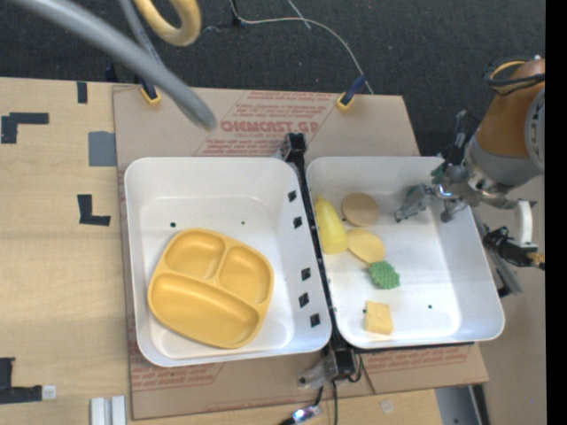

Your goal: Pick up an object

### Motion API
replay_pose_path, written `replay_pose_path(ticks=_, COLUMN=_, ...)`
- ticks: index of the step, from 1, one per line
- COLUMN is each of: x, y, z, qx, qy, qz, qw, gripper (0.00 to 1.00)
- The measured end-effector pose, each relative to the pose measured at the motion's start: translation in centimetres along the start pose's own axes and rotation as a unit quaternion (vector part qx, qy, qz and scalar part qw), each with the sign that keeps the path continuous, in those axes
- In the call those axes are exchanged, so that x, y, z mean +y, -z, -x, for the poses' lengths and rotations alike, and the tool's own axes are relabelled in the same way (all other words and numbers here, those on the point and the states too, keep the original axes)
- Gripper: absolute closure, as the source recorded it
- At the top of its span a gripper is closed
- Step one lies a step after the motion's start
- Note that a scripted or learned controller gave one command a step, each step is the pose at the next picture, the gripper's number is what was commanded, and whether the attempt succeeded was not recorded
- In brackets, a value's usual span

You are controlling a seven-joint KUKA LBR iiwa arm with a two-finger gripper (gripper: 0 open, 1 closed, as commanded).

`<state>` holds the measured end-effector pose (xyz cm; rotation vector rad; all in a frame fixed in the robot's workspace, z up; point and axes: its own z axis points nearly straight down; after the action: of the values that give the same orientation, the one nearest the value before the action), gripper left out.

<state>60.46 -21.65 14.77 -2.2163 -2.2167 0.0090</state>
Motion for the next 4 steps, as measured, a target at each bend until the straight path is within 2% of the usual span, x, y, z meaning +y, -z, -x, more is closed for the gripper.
replay_pose_path(ticks=1, x=0.1, y=-6.5, z=-0.2, qx=-0.001, qy=0.001, qz=0.002, qw=1.0, gripper=0.0)
replay_pose_path(ticks=2, x=0.3, y=-5.2, z=-0.2, qx=-0.001, qy=0.001, qz=0.004, qw=1.0, gripper=1.0)
replay_pose_path(ticks=3, x=1.1, y=0.6, z=-0.4, qx=0.0, qy=0.001, qz=0.005, qw=1.0, gripper=1.0)
replay_pose_path(ticks=4, x=1.5, y=4.7, z=-0.7, qx=-0.001, qy=0.001, qz=0.005, qw=1.0, gripper=1.0)
